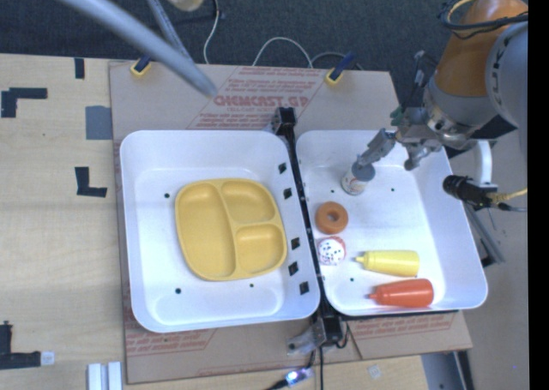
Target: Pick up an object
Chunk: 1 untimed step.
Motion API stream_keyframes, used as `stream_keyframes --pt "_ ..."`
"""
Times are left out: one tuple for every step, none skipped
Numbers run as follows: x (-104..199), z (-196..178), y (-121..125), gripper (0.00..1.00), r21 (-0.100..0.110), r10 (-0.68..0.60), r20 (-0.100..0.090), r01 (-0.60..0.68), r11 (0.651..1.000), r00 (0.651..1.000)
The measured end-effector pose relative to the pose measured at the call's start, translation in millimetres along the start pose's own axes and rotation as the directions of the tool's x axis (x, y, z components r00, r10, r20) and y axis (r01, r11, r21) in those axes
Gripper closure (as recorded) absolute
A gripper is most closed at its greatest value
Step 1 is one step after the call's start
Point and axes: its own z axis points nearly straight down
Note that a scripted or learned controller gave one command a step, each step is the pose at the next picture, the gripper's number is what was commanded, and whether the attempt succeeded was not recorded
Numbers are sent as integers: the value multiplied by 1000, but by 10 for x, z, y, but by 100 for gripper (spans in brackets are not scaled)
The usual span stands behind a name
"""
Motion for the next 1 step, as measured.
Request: stream_keyframes --pt "4 -88 29 0 -14 -3 2 3 1000 1000"
